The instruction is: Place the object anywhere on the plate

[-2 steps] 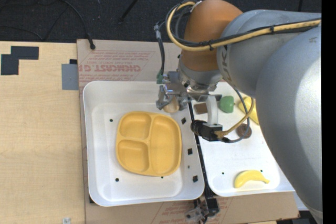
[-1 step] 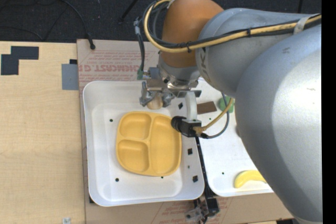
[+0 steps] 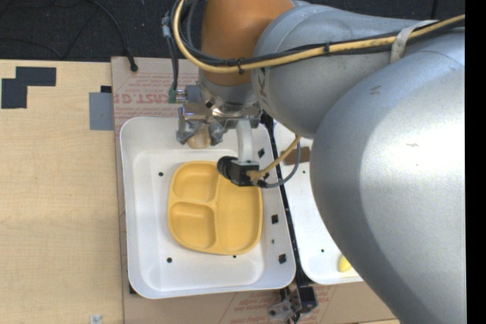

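Yellow plastic marks the plate (image 3: 214, 209), a three-section tray lying in the left bin (image 3: 144, 239), its long side running away from the camera. Just past the plate's far edge, toward the bin's back wall, the gripper (image 3: 199, 134) hangs with its fingers closed on a small pale, tan-coloured object (image 3: 199, 139), too small and too hidden to name; so the plate lies directly toward the camera from the held thing, and the coming move is judged to be a short carry that way before letting go. Right of this, the right bin (image 3: 323, 269) holds a small yellow piece (image 3: 344, 264).
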